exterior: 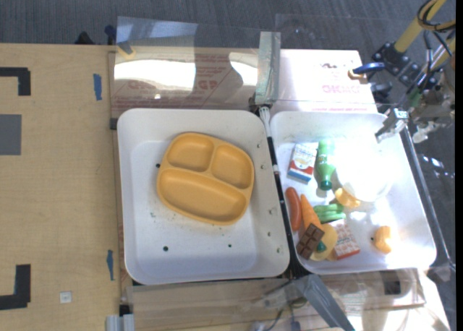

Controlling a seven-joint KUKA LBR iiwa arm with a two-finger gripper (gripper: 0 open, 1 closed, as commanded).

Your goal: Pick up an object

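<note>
The arm's gripper [394,123] sits at the upper right corner of the right bin [416,210], above its rim and well apart from the items below. Whether the claw is wide or narrow cannot be told from this view; nothing is seen in it.

The candidate objects lie in the right bin, clustered along its left and lower part: a small carton [303,161], a green bottle [325,167] just beside it, a carrot [309,212], a chocolate bar [311,239] and a small yellow duck [381,238] set apart near the lower right. The left bin [145,243] holds a yellow divided plate [206,176].

Judged step: approach, with no object yet selected or contacted. The next move calls for travel leftward and downward over the cluster, then a descent onto one item. The duck stands alone and appears the easier target; the crowded items risk a glancing or double contact.
</note>
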